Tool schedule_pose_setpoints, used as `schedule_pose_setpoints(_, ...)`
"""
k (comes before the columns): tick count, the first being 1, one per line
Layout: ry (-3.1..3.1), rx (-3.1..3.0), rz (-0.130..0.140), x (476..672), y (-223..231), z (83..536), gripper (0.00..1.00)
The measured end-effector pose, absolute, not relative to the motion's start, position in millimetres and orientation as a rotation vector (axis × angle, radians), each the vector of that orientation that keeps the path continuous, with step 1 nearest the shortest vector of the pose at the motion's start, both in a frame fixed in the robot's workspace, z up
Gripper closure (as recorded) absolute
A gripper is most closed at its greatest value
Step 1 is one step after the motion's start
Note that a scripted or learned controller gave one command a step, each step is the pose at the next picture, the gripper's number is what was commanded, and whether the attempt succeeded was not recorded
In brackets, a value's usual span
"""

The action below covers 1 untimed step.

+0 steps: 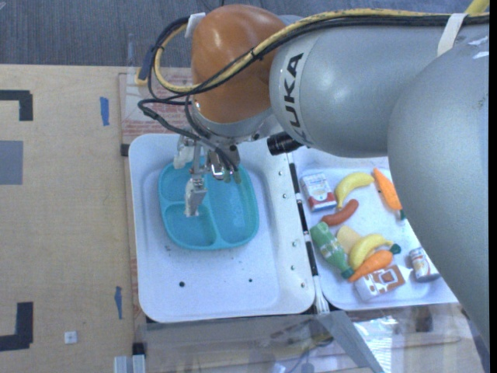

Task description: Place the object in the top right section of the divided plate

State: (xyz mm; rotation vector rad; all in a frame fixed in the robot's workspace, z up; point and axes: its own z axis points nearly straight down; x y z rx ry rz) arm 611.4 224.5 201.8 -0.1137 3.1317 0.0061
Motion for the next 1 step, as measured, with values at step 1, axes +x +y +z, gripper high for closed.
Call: schedule_pose_setpoints(1, 3.123, -0.11, 0.014, 613.3, 225.2, 213.9, 1.0)
